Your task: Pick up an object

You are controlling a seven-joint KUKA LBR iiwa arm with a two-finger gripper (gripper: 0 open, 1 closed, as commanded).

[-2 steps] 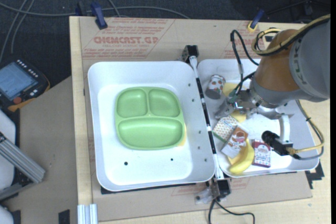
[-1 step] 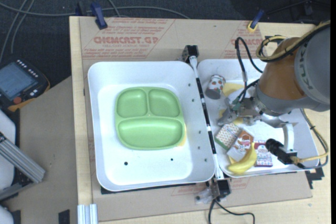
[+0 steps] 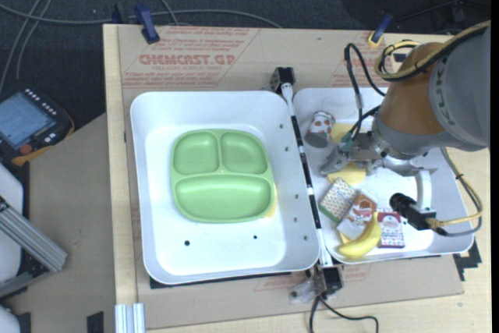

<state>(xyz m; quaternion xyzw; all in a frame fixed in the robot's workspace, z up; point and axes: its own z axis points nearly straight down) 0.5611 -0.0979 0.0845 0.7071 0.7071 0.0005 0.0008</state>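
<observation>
From my screen I see the arm (image 3: 440, 93) reaching in from the right, low over the right bin (image 3: 452, 242). Its jaws (image 3: 351, 154) sit in the upper middle of that bin, and I cannot tell if they are wide or narrow, because the grey wrist and the wires hide them. Just under the jaws there is a pale yellow thing (image 3: 352, 175) (I cannot make out what it is), so close that it may be touching. Up and to the left of the jaws lies a small round grey and white toy (image 3: 319, 129), near the wall between the bins. Lower down is a flat checked packet (image 3: 337, 200) with green and pink dots, tilted. Beside it is a little red and white pack (image 3: 362, 210), and below that a yellow banana (image 3: 362, 242) curves along the front of the bin, touching the pack. A small red and white card (image 3: 391, 231) lies just to the right of the banana's tip. The left bin (image 3: 156, 191) holds a light green plate (image 3: 223, 175) with three parts, two small ones on top and one long one below. Both bins sit side by side on the brown worktop (image 3: 117, 90). I see nothing held up in the jaws.
</observation>
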